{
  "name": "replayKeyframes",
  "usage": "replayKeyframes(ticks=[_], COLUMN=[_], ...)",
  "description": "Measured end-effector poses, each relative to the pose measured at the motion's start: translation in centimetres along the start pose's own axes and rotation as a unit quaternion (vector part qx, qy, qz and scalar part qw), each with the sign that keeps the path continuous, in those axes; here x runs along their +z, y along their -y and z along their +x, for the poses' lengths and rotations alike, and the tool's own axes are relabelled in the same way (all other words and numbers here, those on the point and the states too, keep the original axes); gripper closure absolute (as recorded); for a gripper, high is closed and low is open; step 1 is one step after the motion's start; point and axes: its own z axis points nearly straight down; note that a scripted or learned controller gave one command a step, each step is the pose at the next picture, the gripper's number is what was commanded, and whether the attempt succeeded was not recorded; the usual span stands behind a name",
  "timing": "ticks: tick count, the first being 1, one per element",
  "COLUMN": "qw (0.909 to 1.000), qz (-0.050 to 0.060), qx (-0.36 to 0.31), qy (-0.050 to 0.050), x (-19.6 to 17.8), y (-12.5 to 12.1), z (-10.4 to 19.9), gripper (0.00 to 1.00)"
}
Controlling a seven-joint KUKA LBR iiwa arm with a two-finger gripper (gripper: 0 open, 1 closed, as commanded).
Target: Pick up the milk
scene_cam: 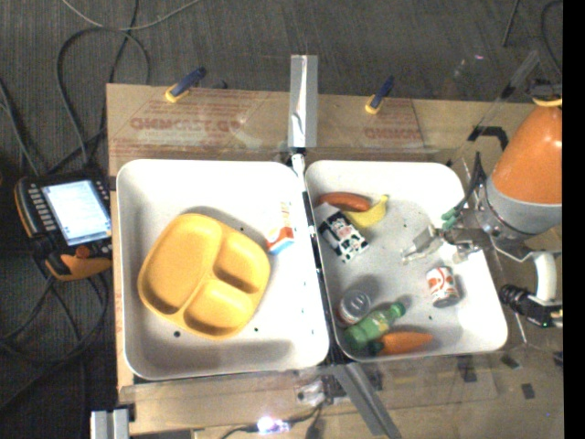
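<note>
White right bin holds milk; gripper hovers nearby, empty

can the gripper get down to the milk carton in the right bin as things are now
Probably yes. The milk carton lies apart from the gripper, with bare bin floor between them; only the banana and hot dog crowd its far side.

Arm cut off by right edge past its orange band. Gripper blurry, can't tell its state. Small carton beside yellow tray too small to read. Can partly hidden by green bottle.
</note>
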Motion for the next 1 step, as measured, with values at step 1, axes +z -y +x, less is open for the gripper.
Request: replayKeyframes(ticks=[1], qw=[0.9995], qz=[-0.007], qx=[0.03], qy=[0.002], x=[10.23], y=[1.95], z=[5.72], gripper=[0.0])
